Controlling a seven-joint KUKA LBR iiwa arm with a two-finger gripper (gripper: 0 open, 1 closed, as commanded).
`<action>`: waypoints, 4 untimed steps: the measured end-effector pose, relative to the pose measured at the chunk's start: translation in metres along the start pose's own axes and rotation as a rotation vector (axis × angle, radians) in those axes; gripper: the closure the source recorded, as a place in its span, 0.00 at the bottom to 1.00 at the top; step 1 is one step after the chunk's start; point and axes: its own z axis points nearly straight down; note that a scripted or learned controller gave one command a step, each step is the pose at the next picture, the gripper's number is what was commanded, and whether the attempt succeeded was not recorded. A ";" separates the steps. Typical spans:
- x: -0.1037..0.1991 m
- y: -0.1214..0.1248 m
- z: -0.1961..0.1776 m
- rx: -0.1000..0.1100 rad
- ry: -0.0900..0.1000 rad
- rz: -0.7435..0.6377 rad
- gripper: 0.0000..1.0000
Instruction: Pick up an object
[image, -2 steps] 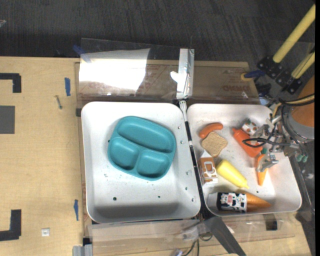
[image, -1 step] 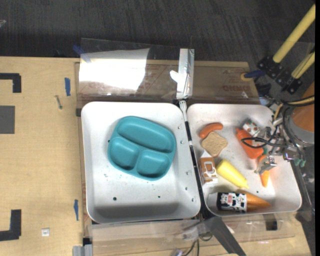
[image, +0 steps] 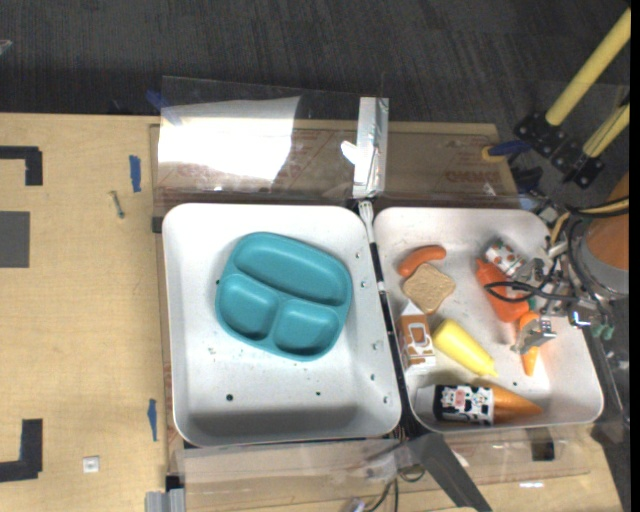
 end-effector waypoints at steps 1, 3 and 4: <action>-0.001 0.000 0.001 -0.001 0.005 0.108 0.00; 0.060 -0.011 0.018 0.006 0.056 0.328 0.00; 0.057 -0.010 0.007 0.007 0.049 0.326 1.00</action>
